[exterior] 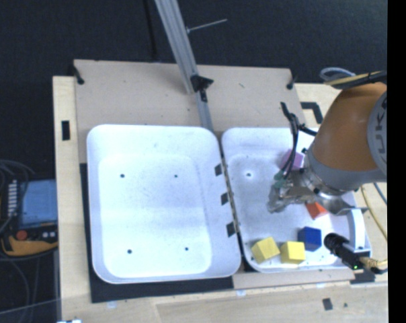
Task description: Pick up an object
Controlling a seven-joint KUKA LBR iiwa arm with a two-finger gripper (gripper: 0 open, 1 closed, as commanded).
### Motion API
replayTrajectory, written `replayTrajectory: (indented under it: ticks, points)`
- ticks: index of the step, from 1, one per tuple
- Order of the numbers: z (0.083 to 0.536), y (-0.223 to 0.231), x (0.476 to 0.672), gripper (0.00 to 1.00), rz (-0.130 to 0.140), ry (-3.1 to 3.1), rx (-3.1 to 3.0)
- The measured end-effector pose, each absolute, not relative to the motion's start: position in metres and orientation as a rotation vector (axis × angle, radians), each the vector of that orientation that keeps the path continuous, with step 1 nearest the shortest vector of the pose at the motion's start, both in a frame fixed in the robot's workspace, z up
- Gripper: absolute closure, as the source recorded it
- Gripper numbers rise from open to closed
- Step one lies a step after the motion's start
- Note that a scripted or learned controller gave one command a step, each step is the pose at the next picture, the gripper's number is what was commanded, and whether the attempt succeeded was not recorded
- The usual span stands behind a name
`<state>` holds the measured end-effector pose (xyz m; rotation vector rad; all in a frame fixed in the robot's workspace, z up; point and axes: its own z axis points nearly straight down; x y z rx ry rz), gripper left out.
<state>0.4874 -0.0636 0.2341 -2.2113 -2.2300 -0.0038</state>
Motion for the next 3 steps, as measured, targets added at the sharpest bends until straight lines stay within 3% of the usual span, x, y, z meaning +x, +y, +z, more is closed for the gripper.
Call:
replayTrajectory:
  ticks: [2, 3]
  points:
    - [0.25, 0.039, 0.507, 1.0, -0.003, -2.23, -2.212]
    - [0.252, 0.087, 0.508, 1.0, -0.002, -2.23, -2.212]
